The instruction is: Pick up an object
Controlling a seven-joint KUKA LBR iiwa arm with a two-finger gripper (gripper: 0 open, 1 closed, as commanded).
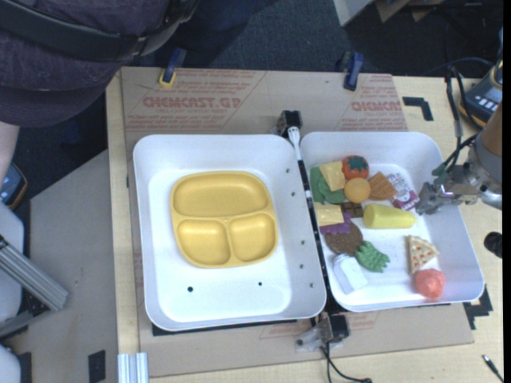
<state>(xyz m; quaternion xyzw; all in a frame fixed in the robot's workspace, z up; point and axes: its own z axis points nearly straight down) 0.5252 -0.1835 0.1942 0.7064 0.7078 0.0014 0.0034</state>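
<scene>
While the arm reaches in from the right, its metal two-finger gripper [425, 200] hangs low over the right-hand shallow white bin [459, 250], near that bin's right wall; whether the claw is apart or together cannot be told at this size. Just beside the tip lie a red-and-white wrapper [405, 191] and a yellow corn-cob toy [389, 216]. Further left sit an orange ball [357, 189], a red tomato toy [355, 166] and green leaf pieces [322, 187]. Nearer the front lie a pizza-slice toy [419, 252] and a pink-red round lump [429, 282]. A yellow three-compartment plastic tray [223, 217] rests in the left white bin [152, 238].
</scene>
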